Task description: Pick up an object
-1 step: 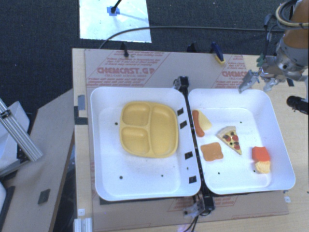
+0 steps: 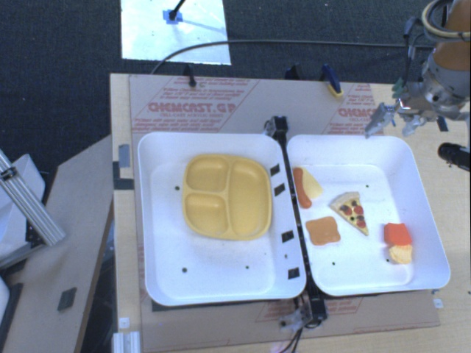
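Observation:
The right bin (image 2: 412, 169) holds several toy foods: a hot dog with a yellow wedge (image 2: 304, 185) at its left side, a pizza slice (image 2: 352, 212) in the middle, a brown toast-like piece (image 2: 322, 231) below that, and a red and yellow piece (image 2: 398, 243) at the right. My gripper (image 2: 394, 119) hovers above the bin's far right rim, away from all of them. Its two fingers are spread apart with nothing between them.
The left bin (image 2: 165, 271) carries a yellow divided plate (image 2: 227, 196). A black clip strip (image 2: 287, 197) joins the two bins. A blue clamp (image 2: 333, 80) sits on the board behind the right bin. A metal frame (image 2: 29, 204) stands at the far left.

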### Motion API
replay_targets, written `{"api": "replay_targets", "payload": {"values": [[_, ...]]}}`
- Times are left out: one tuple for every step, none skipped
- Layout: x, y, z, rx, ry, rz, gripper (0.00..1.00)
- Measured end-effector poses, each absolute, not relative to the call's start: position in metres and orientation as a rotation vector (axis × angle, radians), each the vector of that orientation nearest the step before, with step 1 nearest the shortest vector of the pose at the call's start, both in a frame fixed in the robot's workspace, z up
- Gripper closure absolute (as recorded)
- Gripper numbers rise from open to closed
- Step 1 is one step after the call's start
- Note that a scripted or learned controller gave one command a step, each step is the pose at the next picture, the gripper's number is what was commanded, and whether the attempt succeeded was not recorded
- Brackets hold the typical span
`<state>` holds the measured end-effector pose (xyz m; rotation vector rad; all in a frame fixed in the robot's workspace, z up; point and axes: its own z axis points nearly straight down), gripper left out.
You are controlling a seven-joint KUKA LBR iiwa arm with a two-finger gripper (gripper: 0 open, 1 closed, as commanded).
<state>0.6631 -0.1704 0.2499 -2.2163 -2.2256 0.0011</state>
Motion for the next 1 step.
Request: {"api": "replay_targets", "payload": {"values": [[0.6591, -0.1617, 0.1907, -2.211, -2.225, 0.005, 0.0]]}}
